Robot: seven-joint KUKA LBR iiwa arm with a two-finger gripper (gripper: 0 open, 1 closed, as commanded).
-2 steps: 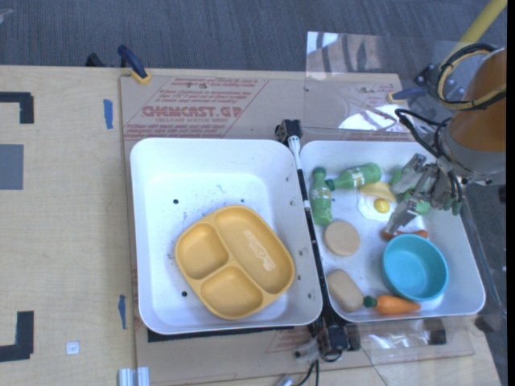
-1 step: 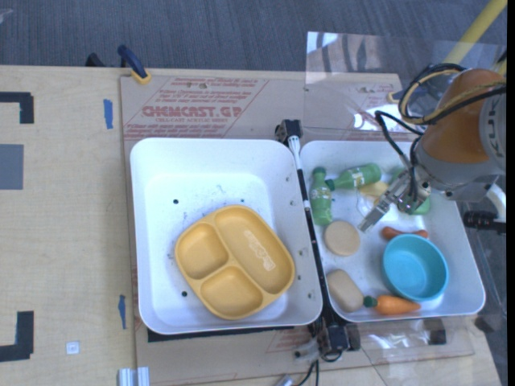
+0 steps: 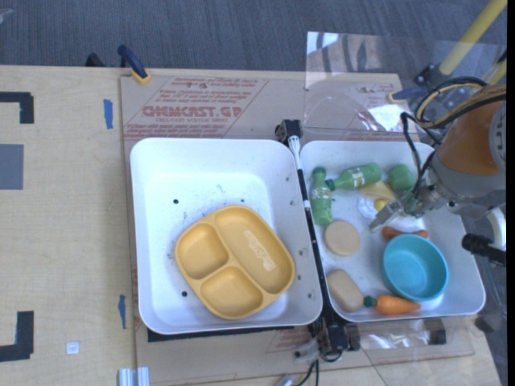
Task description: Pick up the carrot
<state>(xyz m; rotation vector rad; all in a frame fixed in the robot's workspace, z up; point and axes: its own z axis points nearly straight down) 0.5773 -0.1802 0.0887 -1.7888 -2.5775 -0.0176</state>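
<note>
Carrot (image 3: 396,304) lay near the bin's front wall, beside the blue bowl (image 3: 414,268); end effector (image 3: 394,212) was apart, jaw state unreadable. Approach along the gap.

Both bins look like smooth white plastic — the left bin (image 3: 153,215) is scuffed with dark specks on its floor, the right bin (image 3: 471,292) is a little glossier. The yellow tray (image 3: 233,260) is matt plastic, moulded in three sections. The blue bowl (image 3: 414,268) has a soft sheen. The carrot (image 3: 394,304) and green bottles (image 3: 358,175) look like shiny toy plastic; the tan disc (image 3: 343,237) is duller. Under the bins lies printed cardboard (image 3: 201,107), flat and matt, on a pale wood-grain bench (image 3: 56,240). The gripper (image 3: 394,213) shows bare grey metal — the arm's orange band (image 3: 475,143) is glossy.
</note>
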